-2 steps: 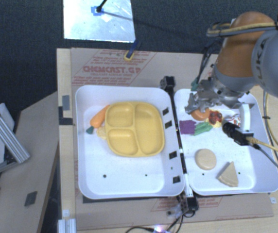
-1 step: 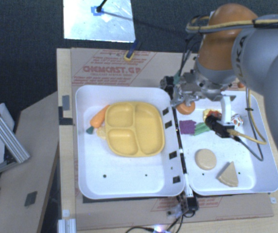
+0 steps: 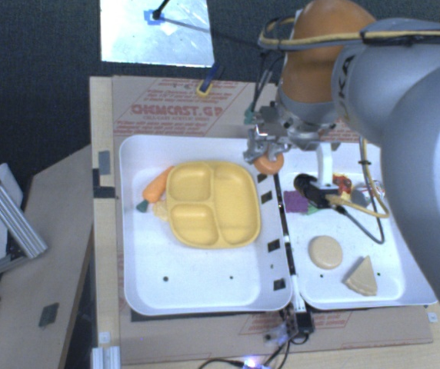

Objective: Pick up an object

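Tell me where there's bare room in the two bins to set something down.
Left bin: bare floor in front of the yellow tray, along the near wall. Right bin: a small bare patch between the round cookie and the wedge. Its far half is crowded, under the claw and cables.

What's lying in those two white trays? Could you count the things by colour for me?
Yellow: 1, the divided plate
Orange: 2, the carrot and the small round piece at the gripper
Purple: 1, the flat piece
Tan: 2, the round biscuit and the wedge
Total: 6, leaving out the small, partly hidden bits under the arm.
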{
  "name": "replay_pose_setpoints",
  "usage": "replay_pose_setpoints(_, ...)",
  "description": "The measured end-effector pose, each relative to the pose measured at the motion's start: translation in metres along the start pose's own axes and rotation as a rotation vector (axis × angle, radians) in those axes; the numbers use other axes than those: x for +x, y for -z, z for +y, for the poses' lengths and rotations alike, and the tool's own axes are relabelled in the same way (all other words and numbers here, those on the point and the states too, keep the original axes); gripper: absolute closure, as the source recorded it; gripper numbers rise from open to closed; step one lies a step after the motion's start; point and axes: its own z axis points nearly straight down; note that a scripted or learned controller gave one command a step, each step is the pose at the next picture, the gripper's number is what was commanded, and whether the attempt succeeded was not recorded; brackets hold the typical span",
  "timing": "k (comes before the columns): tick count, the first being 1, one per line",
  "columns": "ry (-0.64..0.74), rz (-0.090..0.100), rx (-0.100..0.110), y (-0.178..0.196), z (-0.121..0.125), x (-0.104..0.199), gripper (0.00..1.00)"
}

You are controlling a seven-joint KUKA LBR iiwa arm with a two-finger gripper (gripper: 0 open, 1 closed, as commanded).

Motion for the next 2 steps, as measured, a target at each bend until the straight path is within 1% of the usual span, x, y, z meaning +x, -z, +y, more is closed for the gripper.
replay_pose_setpoints(1,-0.002,-0.001,0.000,-0.0059,0.0041,0.0259,1.00)
replay_pose_setpoints(2,-0.004,-0.002,0.001,-0.0040,-0.0036,0.0290,1.00)
